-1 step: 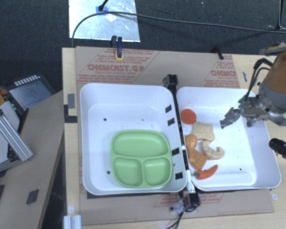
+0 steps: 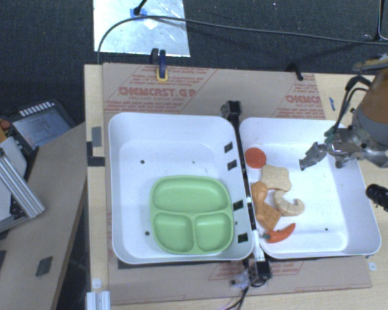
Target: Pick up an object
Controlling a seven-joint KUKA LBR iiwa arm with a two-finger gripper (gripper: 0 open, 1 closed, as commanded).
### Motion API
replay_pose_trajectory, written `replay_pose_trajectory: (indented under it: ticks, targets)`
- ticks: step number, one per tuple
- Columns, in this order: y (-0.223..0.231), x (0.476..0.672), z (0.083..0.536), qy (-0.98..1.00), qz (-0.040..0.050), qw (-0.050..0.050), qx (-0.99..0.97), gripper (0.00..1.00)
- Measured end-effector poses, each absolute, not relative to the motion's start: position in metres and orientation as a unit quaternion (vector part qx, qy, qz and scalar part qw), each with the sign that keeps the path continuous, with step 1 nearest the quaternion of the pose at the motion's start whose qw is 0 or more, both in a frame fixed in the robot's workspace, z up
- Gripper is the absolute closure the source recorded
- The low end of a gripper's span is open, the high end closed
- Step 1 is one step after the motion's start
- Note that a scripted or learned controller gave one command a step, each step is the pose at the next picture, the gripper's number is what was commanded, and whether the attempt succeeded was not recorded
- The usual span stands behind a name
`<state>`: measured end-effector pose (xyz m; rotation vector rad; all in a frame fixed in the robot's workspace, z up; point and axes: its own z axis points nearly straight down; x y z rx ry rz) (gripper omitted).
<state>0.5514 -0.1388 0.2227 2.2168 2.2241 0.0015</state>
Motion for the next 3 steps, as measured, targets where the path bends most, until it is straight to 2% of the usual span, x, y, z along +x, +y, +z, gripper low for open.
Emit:
replay_pose_trajectory:
  ticks: [2, 3]
  targets:
    - [-0.138, 0.549, 0.097, 0.707, -0.0006, -0.001, 0.707, 0.0]
    - [-0.139, 0.553, 0.088, 0.707, 0.0027, 0.004, 0.707, 0.0]
